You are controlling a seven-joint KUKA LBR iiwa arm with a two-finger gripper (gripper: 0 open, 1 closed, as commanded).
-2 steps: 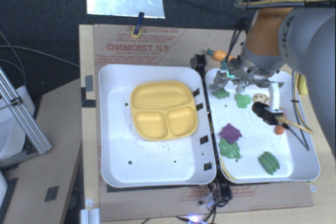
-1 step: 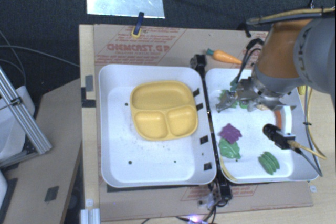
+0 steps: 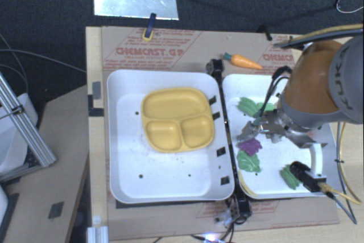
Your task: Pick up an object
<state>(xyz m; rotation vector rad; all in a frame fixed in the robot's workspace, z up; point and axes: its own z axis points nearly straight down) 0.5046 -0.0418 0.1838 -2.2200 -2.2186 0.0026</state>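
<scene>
The arm's metal two-finger tool [image 3: 250, 131] is hanging low inside the right white plastic bin [image 3: 239, 85], its tip sitting just at the 12 o'clock edge of a small purple leaf-shaped toy [image 3: 249, 146]; how far the tool is spread cannot be told from this slant, and nothing is visibly caught in it. Judging by that pose, the arm is working through the reach-and-descend step of the pick, with the purple piece looking like the likeliest target, so the next move is calling for a final settling over that piece, a closing onto it, and a straight lift clear of the bin's wall. Moving outward from the tool, a ruffled green leaf-shaped toy [image 3: 248, 106] is lying at its 12 o'clock, a second green leaf toy [image 3: 248, 161] is resting at 6 o'clock just past the purple one, and a third green piece [image 3: 289, 176] is lying at about 4 o'clock beside a black fitting of the arm. That is making three green pieces and one purple one in this bin. Further out at 9 o'clock, the left white plastic bin [image 3: 122, 179] is carrying one yellow three-compartment plate [image 3: 176, 119]. At 12 o'clock, outside both bins on the desk [image 3: 170, 48], one orange toy carrot [image 3: 244, 61] is lying.
</scene>
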